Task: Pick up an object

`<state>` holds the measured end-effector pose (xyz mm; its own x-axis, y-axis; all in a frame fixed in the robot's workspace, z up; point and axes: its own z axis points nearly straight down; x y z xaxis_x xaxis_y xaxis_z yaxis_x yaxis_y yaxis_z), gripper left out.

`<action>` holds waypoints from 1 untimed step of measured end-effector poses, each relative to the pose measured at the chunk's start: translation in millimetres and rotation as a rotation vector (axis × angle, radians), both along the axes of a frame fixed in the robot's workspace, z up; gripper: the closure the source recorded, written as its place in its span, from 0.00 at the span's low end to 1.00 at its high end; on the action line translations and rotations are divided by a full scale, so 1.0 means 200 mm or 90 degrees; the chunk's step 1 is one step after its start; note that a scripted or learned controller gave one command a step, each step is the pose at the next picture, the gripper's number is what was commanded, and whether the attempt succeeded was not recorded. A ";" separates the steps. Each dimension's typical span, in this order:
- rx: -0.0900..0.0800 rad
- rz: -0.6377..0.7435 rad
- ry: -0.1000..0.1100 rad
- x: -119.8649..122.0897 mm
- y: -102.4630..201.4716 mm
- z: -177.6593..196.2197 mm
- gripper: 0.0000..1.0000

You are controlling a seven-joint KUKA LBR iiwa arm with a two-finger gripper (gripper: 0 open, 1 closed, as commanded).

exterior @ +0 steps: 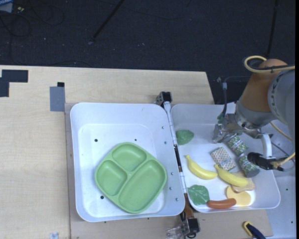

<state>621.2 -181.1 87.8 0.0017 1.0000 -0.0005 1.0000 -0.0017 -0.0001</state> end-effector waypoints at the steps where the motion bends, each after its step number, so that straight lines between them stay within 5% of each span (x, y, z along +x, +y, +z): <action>1: 0.000 0.002 0.000 0.12 0.07 0.00 1.00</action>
